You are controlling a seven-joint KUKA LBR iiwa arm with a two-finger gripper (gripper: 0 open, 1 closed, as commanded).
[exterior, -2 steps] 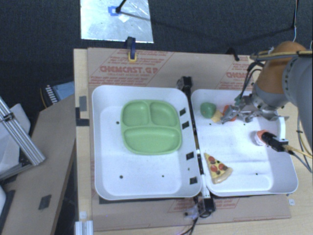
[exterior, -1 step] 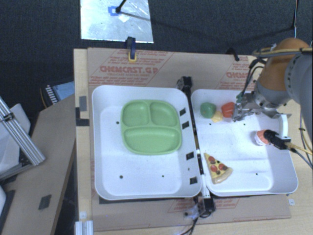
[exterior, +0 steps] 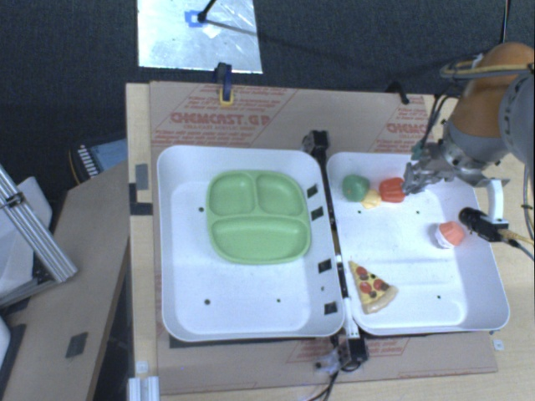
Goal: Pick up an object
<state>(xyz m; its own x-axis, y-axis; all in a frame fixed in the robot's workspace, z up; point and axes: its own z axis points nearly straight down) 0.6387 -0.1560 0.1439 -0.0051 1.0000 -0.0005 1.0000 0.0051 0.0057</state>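
Two toys, green (exterior: 354,187) and yellow (exterior: 370,200), flank the red one (exterior: 391,190).

Brown bench (exterior: 284,111) under two touching white bins (exterior: 180,224) (exterior: 481,291), perhaps with printed sheeting.

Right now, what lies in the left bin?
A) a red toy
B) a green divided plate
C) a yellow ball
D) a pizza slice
B: the green divided plate sits alone in the left bin, while the pizza slice lies in the right bin.
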